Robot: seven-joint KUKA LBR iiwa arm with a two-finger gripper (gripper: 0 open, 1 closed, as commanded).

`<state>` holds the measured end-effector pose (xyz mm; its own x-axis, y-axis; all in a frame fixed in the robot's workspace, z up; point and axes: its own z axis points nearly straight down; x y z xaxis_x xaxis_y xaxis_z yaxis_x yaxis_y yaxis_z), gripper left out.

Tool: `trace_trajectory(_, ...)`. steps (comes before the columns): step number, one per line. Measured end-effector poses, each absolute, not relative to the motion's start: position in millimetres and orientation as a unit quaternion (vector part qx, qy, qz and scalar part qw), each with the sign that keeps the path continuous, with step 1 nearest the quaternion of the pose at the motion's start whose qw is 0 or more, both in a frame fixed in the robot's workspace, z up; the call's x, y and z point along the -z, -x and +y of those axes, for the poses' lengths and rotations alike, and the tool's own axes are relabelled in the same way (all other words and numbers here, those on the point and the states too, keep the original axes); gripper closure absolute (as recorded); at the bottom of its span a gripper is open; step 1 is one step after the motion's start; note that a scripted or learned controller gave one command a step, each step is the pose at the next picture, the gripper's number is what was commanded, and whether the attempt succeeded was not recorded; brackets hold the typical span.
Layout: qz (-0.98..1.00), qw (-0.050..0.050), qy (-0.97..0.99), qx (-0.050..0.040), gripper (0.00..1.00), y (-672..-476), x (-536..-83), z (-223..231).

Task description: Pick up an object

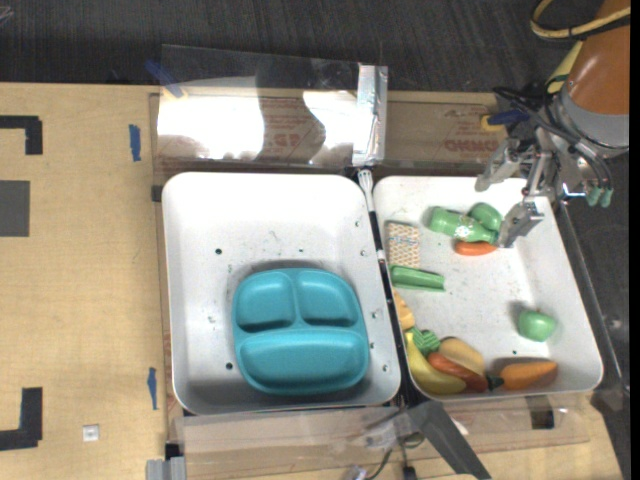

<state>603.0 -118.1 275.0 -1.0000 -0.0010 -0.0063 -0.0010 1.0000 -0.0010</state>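
My gripper (508, 197) hangs over the far right part of the right bin (575, 268), its two grey fingers spread open with nothing between them. Just left of and below its lower finger (521, 219) lies a green toy vegetable (463, 221) with a small red-orange piece (476, 249) against it. Farther down the bin sit a green pepper (537, 324), a green pod (417, 279) and a tan waffle-like piece (403, 242). At the near edge is a heap with a banana (428, 368) and an orange carrot (526, 373).
The left bin (190, 268) holds a teal divided plate (298, 330). A clear plastic sheet and cardboard (300, 118) stand behind both bins. The grey and orange arm (600, 78) comes in from the upper right, with cables around it.
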Motion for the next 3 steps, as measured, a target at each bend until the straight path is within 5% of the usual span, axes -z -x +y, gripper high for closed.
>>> trace_trajectory(1, 0.999, 0.002, 0.039, 0.0001, 0.00, -576.4, -96.8, -147.8)
trace_trajectory(2, 0.985, 0.006, 0.170, 0.0059, 0.00, -590.9, -90.5, -103.7)
trace_trajectory(3, 0.983, 0.005, 0.183, 0.0012, 0.00, -652.5, -88.0, -145.1)
